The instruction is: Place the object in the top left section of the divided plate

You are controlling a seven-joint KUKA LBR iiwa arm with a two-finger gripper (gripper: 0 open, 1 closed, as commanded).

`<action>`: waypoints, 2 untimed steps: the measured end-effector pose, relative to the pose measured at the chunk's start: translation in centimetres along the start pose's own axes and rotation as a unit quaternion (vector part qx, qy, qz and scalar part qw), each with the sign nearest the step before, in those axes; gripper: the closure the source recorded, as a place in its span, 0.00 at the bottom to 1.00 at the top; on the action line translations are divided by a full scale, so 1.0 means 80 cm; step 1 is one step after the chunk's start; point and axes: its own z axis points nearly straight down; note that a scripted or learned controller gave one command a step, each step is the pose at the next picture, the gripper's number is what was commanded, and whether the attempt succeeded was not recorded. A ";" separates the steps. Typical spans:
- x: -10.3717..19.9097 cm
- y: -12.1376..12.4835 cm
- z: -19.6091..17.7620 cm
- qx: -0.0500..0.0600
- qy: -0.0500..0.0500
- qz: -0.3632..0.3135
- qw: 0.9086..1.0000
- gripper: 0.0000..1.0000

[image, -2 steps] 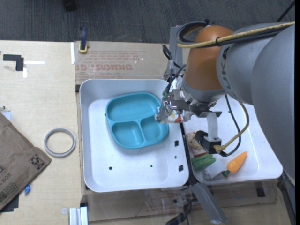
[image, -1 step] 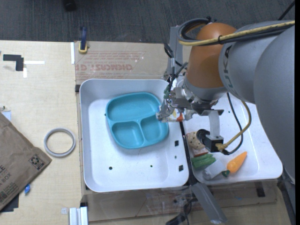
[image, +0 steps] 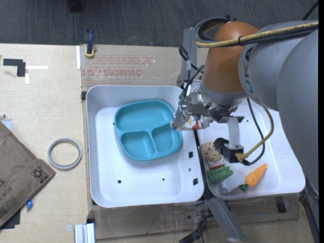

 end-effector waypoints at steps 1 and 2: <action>0.000 0.000 0.000 0.000 0.000 0.000 1.000 0.00; 0.002 -0.032 -0.119 -0.004 0.001 -0.010 1.000 0.00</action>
